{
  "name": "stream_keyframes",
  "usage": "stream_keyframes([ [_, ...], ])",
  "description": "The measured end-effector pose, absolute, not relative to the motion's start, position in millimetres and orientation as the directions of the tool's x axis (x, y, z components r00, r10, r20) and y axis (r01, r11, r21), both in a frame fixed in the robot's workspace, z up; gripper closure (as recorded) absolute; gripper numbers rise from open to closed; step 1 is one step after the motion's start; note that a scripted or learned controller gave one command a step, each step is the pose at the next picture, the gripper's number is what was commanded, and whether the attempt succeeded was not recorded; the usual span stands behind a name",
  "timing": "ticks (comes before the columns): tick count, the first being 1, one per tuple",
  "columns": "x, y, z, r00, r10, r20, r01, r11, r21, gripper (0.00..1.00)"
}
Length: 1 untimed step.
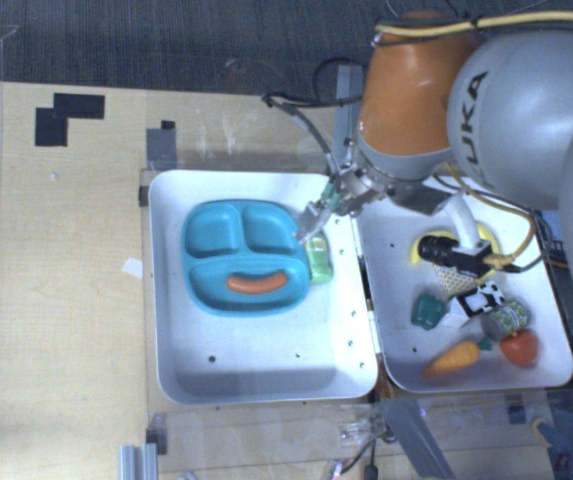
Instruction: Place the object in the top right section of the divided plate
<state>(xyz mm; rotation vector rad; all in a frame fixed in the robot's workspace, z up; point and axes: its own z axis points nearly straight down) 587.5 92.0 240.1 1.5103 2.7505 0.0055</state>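
A blue divided plate (pixel 216 230) lies in the left bin (pixel 256 368). An orange-red sausage (pixel 257 283) rests in its long bottom section. The two top sections show only bare blue. A pale green translucent object (pixel 319 261) sits against the plate's right rim, partly on the bin floor. My gripper (pixel 316 218) hangs over the plate's top right corner, just above the green object. The arm's grey and orange body covers the area behind it.
The right bin (pixel 396 368) holds a teal cup (pixel 428 311), an orange carrot (pixel 454 358), a red tomato (pixel 519 347), a patterned round item (pixel 507 317) and something yellow (pixel 481 235). The ridge between the bins runs just right of the green object.
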Motion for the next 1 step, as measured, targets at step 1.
stream_keyframes([
  [1,556.5,131.2,116.9,-0.712,0.703,-0.001,0.703,0.712,0.006,0.0],
])
